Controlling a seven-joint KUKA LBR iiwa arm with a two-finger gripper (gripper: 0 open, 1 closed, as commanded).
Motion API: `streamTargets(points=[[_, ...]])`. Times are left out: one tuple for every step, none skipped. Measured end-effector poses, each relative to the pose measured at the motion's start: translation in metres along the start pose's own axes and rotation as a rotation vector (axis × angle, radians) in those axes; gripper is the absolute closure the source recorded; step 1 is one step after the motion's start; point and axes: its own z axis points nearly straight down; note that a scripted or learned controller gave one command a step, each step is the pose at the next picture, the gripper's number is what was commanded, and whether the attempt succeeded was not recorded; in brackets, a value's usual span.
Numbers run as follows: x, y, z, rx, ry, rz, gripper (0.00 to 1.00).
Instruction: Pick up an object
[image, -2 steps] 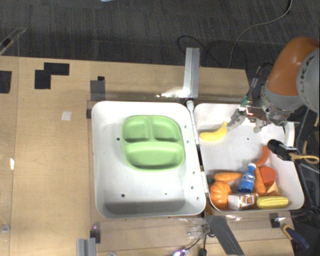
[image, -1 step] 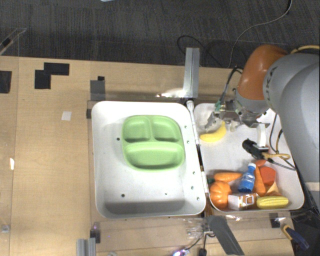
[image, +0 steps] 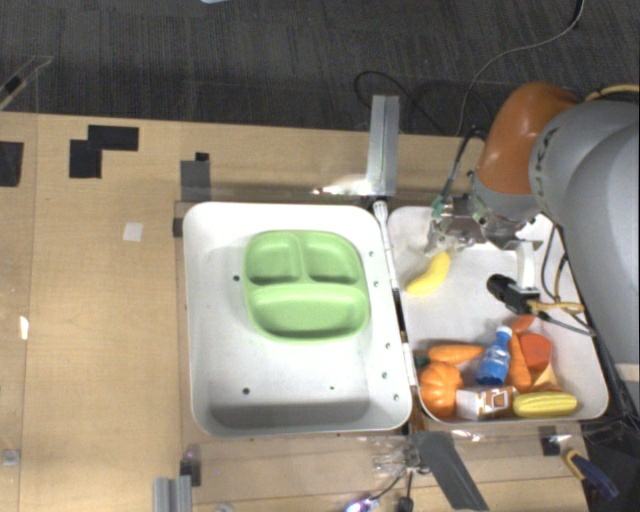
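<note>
Claw (image: 449, 238) low over the far left corner of the right bin (image: 600, 385), hanging from the grey arm that reaches in from the right; cannot tell from this slant whether apart, together or clamped on anything. Directly below and touching or nearly touching its tip, a yellow banana (image: 427, 276), lying tilted on bare bin floor close to the dividing wall. Probably the chosen object, being alone and well apart from the crowd at the near end: carrot (image: 455, 353), blue bottle (image: 493, 360), corn cob (image: 545, 404) and others packed together, awkward to reach between. Hard to say whether lifted or resting. Worth watching the nearby wall, a likely obstacle on that side. Over in the left bin (image: 200, 330), just a green divided plate (image: 305, 283), lying flat, broad and poor for pinching.
</note>
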Motion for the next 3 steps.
streamTargets(points=[[0.032, -0.025, -0.108, 0.003, 0.0, -0.053, 1.0], [0.004, 0.013, -0.14, 0.004, -0.001, 0.201, 1.0], [0.034, -0.021, -0.121, 0.008, -0.001, 0.224, 1.0]])
